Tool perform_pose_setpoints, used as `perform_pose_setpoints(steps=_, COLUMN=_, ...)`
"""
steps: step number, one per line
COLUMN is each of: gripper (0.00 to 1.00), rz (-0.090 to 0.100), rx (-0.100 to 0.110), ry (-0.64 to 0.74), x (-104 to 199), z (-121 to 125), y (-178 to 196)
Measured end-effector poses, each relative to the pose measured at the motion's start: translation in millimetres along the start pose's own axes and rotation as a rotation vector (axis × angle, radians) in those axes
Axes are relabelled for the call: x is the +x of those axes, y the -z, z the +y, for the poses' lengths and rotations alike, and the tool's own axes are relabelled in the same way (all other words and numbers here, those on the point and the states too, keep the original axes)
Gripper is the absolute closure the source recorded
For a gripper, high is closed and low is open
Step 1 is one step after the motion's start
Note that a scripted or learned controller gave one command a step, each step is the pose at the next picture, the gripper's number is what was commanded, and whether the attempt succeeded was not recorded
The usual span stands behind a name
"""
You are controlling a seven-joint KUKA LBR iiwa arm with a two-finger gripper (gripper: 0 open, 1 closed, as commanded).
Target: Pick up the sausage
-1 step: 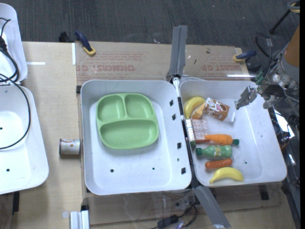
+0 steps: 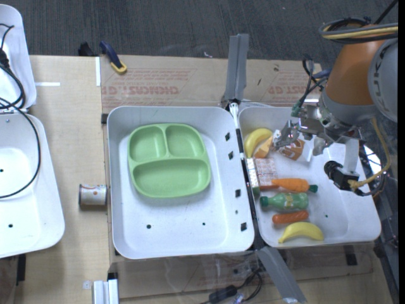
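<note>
The sausage (image 2: 290, 218), a short red-orange piece, lies in the right bin (image 2: 354, 223) near its front, between a green bottle (image 2: 288, 201) and a yellow banana (image 2: 302, 232). My gripper (image 2: 293, 133) hangs over the back of that bin, well behind the sausage, just above a brown bread-like item (image 2: 293, 149). Nothing can be made out in its grasp. The grey arm with its orange band (image 2: 354, 62) reaches in from the right.
In the right bin also lie a carrot (image 2: 291, 184), a pink wafer pack (image 2: 264, 170) and a second banana (image 2: 255, 141). The left bin (image 2: 177, 233) holds a green divided plate (image 2: 169, 160). A small can (image 2: 93, 195) lies on the bench to the left.
</note>
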State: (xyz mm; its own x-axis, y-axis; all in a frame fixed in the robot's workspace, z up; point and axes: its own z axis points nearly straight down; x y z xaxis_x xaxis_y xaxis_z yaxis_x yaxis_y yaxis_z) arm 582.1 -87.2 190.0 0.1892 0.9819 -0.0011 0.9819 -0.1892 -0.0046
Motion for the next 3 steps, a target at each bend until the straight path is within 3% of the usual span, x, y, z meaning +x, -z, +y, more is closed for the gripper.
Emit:
perform_pose_setpoints(steps=1, gripper=0.00, rz=-0.001, rx=-0.002, ry=-0.021, x=69.3, z=-26.5, y=149.0)
perform_pose_setpoints(steps=2, gripper=0.00, rz=-0.002, rx=-0.002, ry=-0.233, x=159.2, z=-50.4, y=169.5)
perform_pose_setpoints(steps=3, gripper=0.00, rz=-0.003, rx=0.000, ry=-0.480, x=226.2, z=-115.7, y=123.3)
